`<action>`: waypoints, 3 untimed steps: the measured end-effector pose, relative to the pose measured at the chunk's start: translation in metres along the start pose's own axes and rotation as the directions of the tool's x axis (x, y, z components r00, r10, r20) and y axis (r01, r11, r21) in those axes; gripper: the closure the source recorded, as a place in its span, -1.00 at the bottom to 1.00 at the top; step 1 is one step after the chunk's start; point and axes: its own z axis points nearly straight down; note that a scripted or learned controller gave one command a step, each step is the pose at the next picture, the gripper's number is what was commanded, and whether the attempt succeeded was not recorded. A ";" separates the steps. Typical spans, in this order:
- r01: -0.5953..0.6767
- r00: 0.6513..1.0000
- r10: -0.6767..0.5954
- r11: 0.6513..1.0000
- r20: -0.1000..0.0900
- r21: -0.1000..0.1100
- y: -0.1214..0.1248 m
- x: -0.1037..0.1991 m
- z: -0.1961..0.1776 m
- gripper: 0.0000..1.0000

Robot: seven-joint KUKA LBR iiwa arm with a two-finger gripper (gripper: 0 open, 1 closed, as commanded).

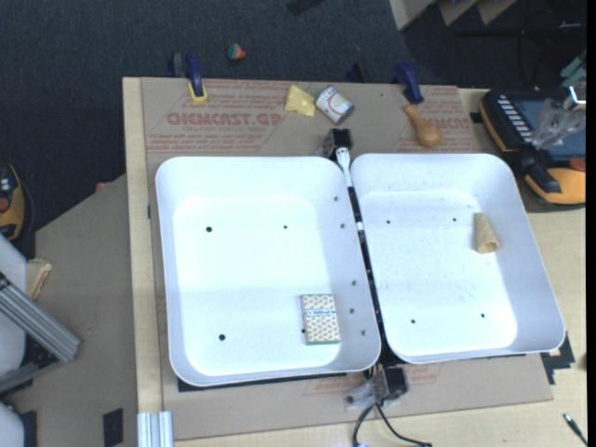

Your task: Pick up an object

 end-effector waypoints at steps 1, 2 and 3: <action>0.011 1.000 -0.011 1.000 -0.008 0.011 0.039 0.067 0.047 1.00; -0.003 1.000 0.003 1.000 0.003 -0.001 0.041 -0.035 -0.005 1.00; 0.011 1.000 -0.011 1.000 -0.010 0.014 0.039 0.055 0.060 1.00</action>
